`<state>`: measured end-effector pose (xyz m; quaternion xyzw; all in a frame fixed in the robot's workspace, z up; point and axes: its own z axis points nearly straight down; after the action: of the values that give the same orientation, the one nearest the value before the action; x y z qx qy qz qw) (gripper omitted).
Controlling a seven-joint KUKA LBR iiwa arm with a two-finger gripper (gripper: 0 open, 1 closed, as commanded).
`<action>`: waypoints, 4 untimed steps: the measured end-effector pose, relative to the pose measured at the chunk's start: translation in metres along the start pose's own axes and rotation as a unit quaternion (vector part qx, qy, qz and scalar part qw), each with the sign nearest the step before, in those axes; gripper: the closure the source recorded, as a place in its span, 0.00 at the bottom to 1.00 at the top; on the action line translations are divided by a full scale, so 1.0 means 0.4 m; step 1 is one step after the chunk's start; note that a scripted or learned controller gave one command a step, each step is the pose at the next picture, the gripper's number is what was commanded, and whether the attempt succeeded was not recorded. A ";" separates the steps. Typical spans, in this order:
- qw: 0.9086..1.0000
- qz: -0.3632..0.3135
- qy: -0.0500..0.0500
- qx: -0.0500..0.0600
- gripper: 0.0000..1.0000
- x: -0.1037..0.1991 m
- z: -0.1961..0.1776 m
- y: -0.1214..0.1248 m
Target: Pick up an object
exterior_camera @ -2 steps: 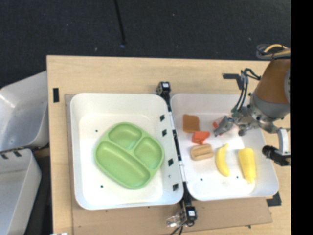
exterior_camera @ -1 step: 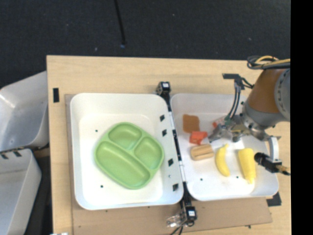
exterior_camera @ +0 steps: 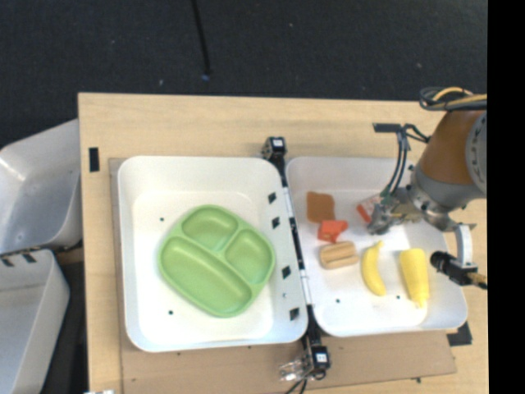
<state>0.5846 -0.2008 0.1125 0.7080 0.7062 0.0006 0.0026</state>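
Two white bins sit side by side on the table [exterior_camera: 246, 121], and the tool [exterior_camera: 382, 218] is down in the right bin [exterior_camera: 385, 318] near a small red piece [exterior_camera: 364, 212]; whether it grips anything I cannot tell. Judging by that, the grasp is underway; next comes a clean lift, clear of the banana [exterior_camera: 373, 269] and bin wall.
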 end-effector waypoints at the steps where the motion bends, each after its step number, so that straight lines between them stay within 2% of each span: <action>1: 1.000 -0.002 0.000 -0.002 1.00 -0.001 -0.162 0.007; 2: 1.000 -0.003 0.000 -0.002 1.00 -0.001 -0.326 0.010; 3: 1.000 -0.004 0.001 0.000 1.00 -0.005 -0.396 0.012; 4: 1.000 -0.003 0.001 0.002 1.00 0.111 -0.383 -0.044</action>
<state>0.5666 -0.1561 0.2654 0.7058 0.7084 -0.0003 0.0002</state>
